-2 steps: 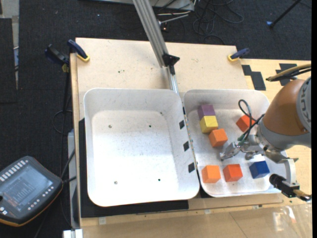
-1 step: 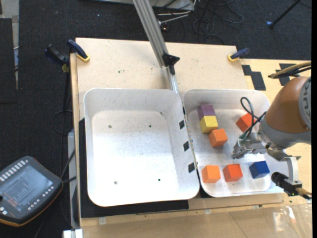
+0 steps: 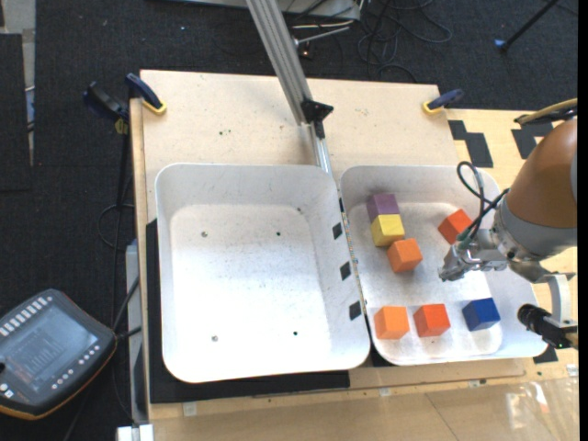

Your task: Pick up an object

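Bench with two white bins; right bin (image 3: 432, 361) holds blocks. Gripper (image 3: 457, 266) hangs just beside the red-orange block (image 3: 454, 225), right of the orange block (image 3: 404, 254); jaw state cannot be told. No legible writing.

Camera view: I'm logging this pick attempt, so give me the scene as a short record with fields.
right bin: seven blocks
back cluster: purple block, yellow block, orange block
front row: orange block, red block, blue block
near gripper: red block
left bin: specks on its floor
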`<state>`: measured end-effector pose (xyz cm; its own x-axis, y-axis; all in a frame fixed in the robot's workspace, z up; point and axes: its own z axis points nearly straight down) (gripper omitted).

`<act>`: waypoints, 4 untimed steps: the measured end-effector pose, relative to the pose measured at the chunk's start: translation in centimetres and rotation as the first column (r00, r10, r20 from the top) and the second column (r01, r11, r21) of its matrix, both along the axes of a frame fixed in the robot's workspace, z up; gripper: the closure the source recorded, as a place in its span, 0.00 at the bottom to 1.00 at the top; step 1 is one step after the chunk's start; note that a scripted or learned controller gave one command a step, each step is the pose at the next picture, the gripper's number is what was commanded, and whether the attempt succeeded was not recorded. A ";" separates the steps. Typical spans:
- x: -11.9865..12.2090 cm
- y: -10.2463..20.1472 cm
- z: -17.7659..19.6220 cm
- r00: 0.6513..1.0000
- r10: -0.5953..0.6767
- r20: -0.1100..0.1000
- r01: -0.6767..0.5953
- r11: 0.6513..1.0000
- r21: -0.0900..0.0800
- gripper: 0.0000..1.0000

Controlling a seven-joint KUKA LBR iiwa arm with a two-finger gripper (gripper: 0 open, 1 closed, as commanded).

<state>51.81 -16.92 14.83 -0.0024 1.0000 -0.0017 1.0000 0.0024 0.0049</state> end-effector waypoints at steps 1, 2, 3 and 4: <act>0.1 0.2 6.4 1.000 0.001 0.003 -0.001 1.000 -0.001 1.00; 0.2 0.2 10.3 1.000 0.001 0.001 -0.001 1.000 -0.001 1.00; 0.6 5.6 9.0 1.000 0.006 -0.005 -0.006 1.000 0.003 1.00; 1.6 10.1 8.8 1.000 0.005 -0.005 -0.005 1.000 0.003 1.00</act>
<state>53.43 -6.83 23.60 -0.0075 1.0000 0.0015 1.0000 0.0075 0.0002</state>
